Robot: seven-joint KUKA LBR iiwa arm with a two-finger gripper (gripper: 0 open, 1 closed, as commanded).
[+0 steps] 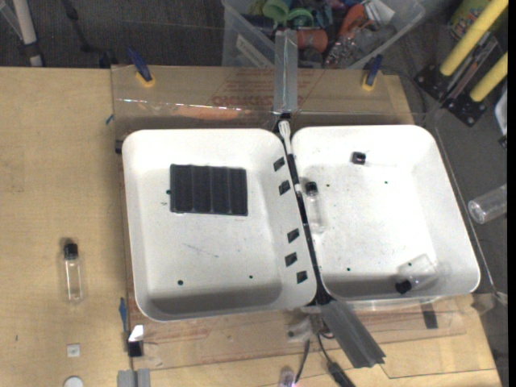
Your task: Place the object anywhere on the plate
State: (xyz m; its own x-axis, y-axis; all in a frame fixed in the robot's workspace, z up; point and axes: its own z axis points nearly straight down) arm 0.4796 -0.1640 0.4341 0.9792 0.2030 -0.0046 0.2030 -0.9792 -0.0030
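A black ribbed rectangular plate point(208, 190) lies flat in the left bin point(145, 240), in its upper middle. In the right bin point(451, 216), a small clear vial with a black cap point(310, 201) lies close to the divider. A second clear vial with a black cap point(414, 274) rests in the near right corner. A tiny black piece point(358, 158) sits towards the far side of that bin.
A ridge with several black clips point(292, 208) separates the bins. Another clear vial point(72, 269) lies on the wooden bench left of the bins. A clear tub of colourful items point(322, 10) stands behind, with yellow tubes point(484, 31) at the far right.
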